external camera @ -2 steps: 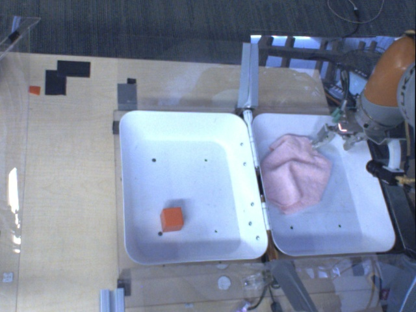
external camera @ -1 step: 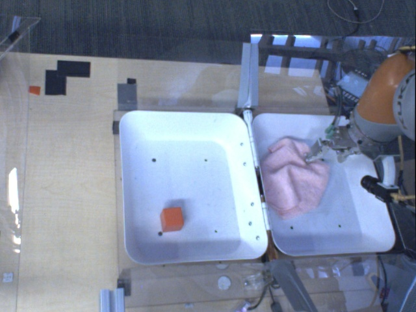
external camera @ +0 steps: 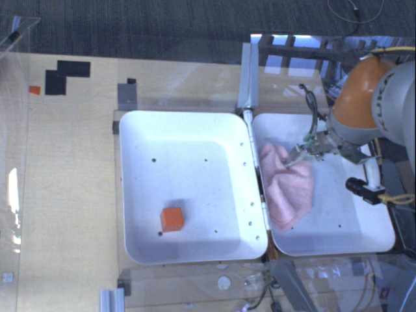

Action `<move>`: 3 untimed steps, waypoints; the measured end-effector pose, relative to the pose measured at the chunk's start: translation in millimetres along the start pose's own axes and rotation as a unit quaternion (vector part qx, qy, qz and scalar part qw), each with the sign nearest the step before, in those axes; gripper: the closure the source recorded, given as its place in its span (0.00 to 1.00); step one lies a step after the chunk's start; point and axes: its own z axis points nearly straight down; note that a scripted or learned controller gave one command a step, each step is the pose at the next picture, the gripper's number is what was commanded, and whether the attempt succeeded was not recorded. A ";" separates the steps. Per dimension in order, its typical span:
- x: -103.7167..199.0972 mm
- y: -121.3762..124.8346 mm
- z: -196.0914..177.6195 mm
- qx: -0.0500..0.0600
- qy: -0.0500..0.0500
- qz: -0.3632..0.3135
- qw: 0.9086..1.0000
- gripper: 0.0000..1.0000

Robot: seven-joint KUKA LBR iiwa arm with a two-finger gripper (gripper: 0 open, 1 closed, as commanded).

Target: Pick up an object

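Pink cloth [external camera: 286, 186] lies lengthwise top-to-bottom, right bin [external camera: 351, 236]; pincer [external camera: 304, 153] state unclear.

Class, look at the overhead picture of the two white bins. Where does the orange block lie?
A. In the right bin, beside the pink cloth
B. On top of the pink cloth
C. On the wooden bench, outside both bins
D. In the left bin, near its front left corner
D: the orange block sits alone on the floor of the left bin, while the pink cloth lies in the right bin.
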 end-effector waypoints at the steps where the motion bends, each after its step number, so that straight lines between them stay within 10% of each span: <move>1: 15.5 -42.3 -1.4 -0.001 -0.001 -0.050 0.999 0.00; 2: 43.7 -42.8 -1.8 -0.002 -0.001 -0.084 0.996 0.00; 3: 33.2 12.7 0.3 0.000 0.000 -0.042 0.999 0.00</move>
